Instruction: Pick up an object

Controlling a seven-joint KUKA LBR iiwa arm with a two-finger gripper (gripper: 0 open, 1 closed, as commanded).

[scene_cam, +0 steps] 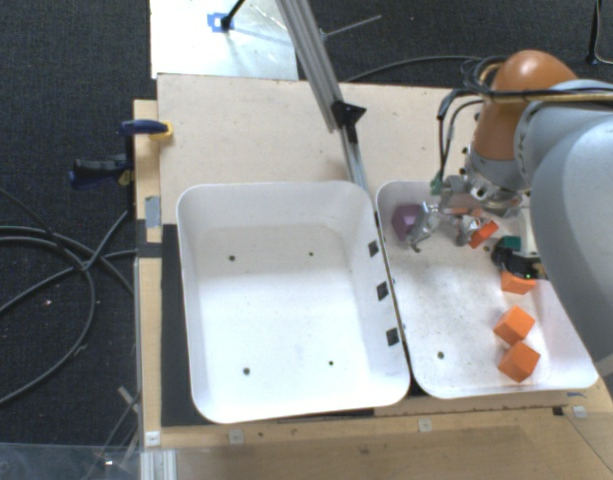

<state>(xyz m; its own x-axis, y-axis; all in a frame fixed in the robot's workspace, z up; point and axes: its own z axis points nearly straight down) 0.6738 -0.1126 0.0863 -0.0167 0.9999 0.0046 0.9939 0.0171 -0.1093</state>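
- Camera view: hand (441, 220) low in the right bin (456, 368), near its far left corner; whether it is released or clenched cannot be told.
- Purple object (403, 219) just beside the hand, at the bin's far left wall.
- Orange blocks: one (483, 235) near the hand, three more (515, 324) along the right side.
- Left bin (286, 298) adjoins on the worktop (246, 128).
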